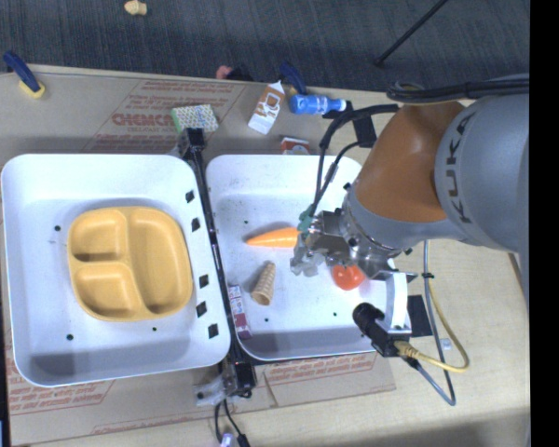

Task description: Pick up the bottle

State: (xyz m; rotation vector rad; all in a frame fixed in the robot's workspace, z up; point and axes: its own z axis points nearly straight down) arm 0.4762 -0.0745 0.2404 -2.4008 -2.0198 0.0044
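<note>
The bottle (315, 105), blue with a white cap, lay on its side on the table (112, 110), out beyond the far edge of the right bin (289, 338), cap end pointing right. Just left of it stood a small white and brown carton (267, 107), tilted, and farther left a green speckled sponge (195, 117) sat near the black divider clamp. A small orange and white scrap (294, 144) lay against the right bin's far rim.

Down in the right bin, well apart from the bottle, the pincer (309, 252) hung low over the bin floor, and whether it was spread or closed I could not tell; nothing showed between its tips. An orange carrot (272, 238) lay just left of it, pointing left, touching or nearly touching the metal. A red round thing (347, 276) sat right beside the wrist, partly hidden. Nearer and to the left, a tan ice-cream cone (263, 282) rested on the white floor, open end nearest.

The grey arm (466, 175) with its orange band came in from the right, covering the right side of that bin.

Over in the left bin (28, 250), a yellow divided plate (129, 261) lay flat in the middle.
</note>
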